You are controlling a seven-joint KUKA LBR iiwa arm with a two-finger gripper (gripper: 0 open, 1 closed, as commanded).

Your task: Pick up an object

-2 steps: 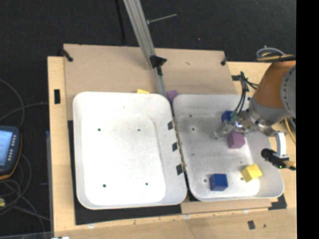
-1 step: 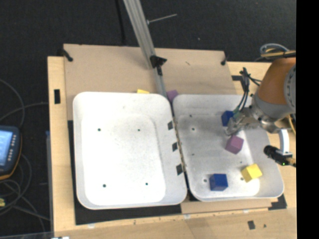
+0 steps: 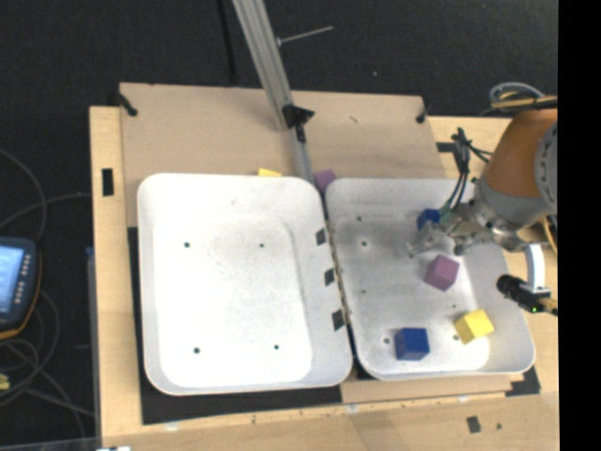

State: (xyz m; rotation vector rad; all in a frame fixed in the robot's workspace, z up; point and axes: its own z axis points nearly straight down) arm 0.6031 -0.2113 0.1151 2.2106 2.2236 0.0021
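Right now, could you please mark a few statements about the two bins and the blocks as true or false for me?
1. The purple block lies in the right bin. True.
2. The blue block lies in the left bin. False: it sits in the right bin, near its front edge.
3. The yellow block is stacked on the blue block. False: the two lie apart, side by side on the bin floor.
4. The hand is over the right bin, just above the purple block in the image. True.
5. The arm reaches over the left bin. False: it comes in from the right and stays over the right bin.
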